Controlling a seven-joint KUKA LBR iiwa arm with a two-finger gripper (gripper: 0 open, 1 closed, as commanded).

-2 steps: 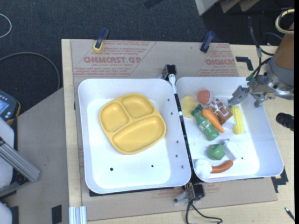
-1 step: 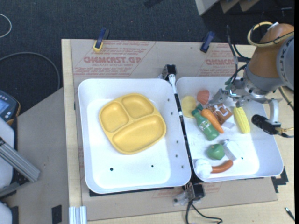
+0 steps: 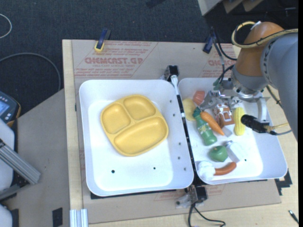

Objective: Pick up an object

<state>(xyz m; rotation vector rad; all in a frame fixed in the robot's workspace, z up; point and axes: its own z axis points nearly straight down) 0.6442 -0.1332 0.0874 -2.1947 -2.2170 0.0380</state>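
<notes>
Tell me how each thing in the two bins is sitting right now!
yellow tray: flat in the left bin, nothing in it.
carrot: lying slanted in the right bin.
green bottle: lying down beside the carrot.
corn: lying down.
green pepper: resting loose.
sausage: lying near the front wall.
gripper: low over the toys.
</notes>
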